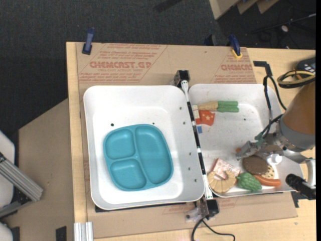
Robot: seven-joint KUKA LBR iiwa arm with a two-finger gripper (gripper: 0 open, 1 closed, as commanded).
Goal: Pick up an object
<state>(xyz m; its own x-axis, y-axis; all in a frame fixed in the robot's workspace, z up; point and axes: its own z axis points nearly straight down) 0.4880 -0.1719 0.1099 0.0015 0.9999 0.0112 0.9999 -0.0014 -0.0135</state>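
Here, in the camera view, the counter point(75, 134) carries two shallow white bins side by side. The left bin point(100, 104) holds a teal divided plate point(138, 156) with three compartments, lying near the bin's middle with bare white floor all around it. The right bin point(225, 92) holds the loose things: a toy with a tan end and a green end point(218, 106) near the far wall, a small red piece point(206, 117) just beside the divider, and, crowded along the near wall, a round tan toy point(222, 181), a green leafy piece point(249, 182), a dark brown disc point(257, 164) and an orange strip point(271, 182). The arm point(301, 119) reaches in from the right, and its claw point(253, 148) hangs low over the right bin, just above the brown disc; I cannot tell how its fingers stand or whether it touches anything. The middle of the right bin's floor lies bare between the far toys and the near cluster. Cardboard point(125, 59) under the bins bears red print reading "CHEMCAST", and two clamps, one blue point(89, 40), one blue and yellow point(234, 46), sit at its far edge.
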